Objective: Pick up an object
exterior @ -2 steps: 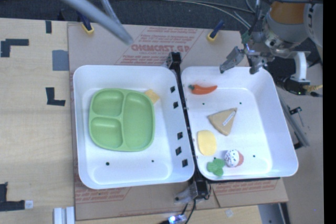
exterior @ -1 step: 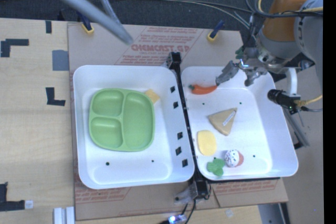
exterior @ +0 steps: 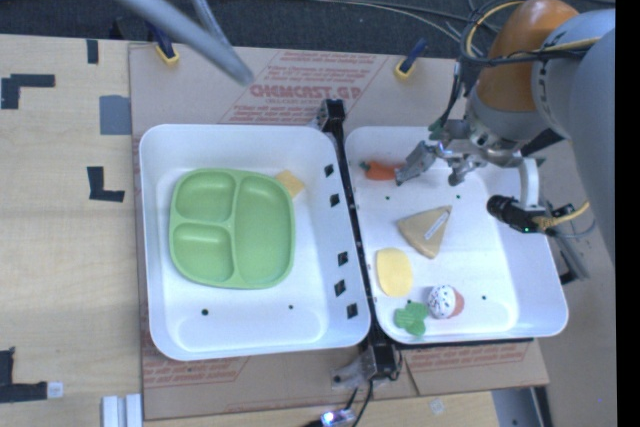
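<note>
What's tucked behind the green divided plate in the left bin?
A small yellow piece pokes out at the green divided plate's upper right corner, on the left bin's floor. The plate covers part of it, so its full shape can't be seen.

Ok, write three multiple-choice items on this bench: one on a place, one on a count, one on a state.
1. The green divided plastic plate lies in:
A. left bin
B. right bin
C. on the cardboard

2. Items lying in the right white bin:
A. two
B. five
C. eight

3. The hand is:
A. over the left bin
B. over the right bin's far end
C. outside both bins

Key: A, the plate sits left of the divider; B, orange piece, wedge, yellow oval, green piece, white-red ball; B, it hovers beside the small orange piece.
</note>
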